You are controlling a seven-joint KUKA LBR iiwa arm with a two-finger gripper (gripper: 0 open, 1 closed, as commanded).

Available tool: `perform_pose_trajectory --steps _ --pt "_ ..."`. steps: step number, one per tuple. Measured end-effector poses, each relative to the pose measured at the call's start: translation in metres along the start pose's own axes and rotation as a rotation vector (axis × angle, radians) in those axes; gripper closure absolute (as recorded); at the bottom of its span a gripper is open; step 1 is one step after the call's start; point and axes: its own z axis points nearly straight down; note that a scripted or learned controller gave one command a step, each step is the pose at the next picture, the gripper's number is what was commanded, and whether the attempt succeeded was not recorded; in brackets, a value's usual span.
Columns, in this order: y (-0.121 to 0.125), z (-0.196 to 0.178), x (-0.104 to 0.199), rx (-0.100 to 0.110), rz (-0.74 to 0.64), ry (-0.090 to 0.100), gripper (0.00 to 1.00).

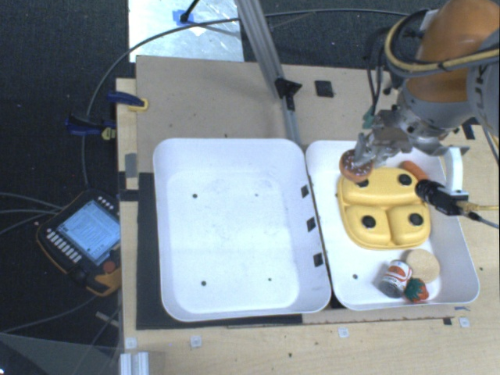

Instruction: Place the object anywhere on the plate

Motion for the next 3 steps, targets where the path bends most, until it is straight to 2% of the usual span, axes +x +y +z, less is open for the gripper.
perform_pose_trajectory --steps 1,3 --pt "0.008 0.018 0.05 0.0 0.001 0.0 1.0" --pt "0.005 0.05 0.163 0.001 0.0 0.0 1.0"
